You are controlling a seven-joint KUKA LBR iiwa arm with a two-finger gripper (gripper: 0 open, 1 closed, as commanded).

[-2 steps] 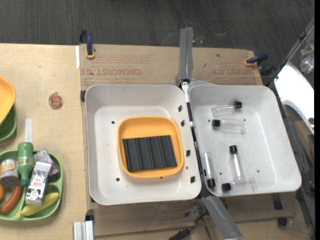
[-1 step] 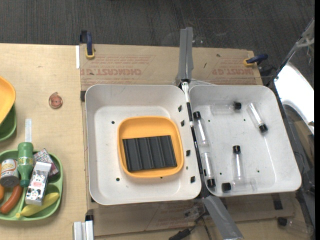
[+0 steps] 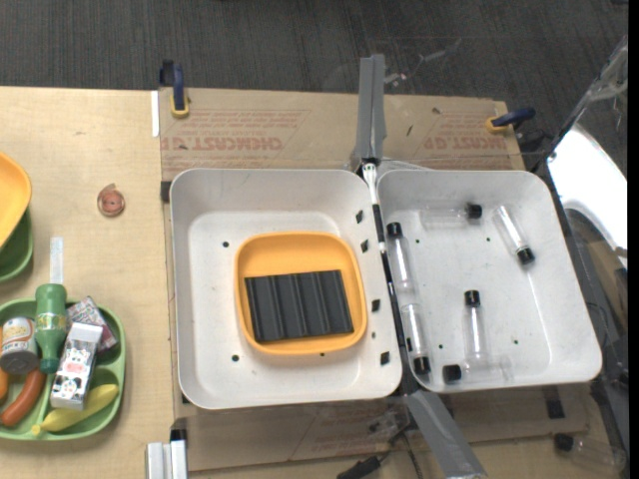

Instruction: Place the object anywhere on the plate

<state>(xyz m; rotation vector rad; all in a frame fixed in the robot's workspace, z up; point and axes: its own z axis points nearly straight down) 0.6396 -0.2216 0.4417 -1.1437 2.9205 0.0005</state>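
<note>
Yellow dish at left edge is cut off, green one under it mostly hidden. Green tray cropped at left; its small items too small to identify. Clear tubes in right bin are hard to count, bodies nearly invisible against white. White shape at right cut off.

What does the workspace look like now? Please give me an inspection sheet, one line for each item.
Surface: wooden bench bearing two shallow white bins, left bin and right bin.
Job's things: orange square plate in the left bin, with a dark grey ribbed block lying on it.
Clutter: clear plastic tubes with black caps scattered in the right bin; green tray of toy food at the far left.
Grippers: nothing seen.
Cables: nothing seen.
Surroundings: dark carpet floor.
</note>
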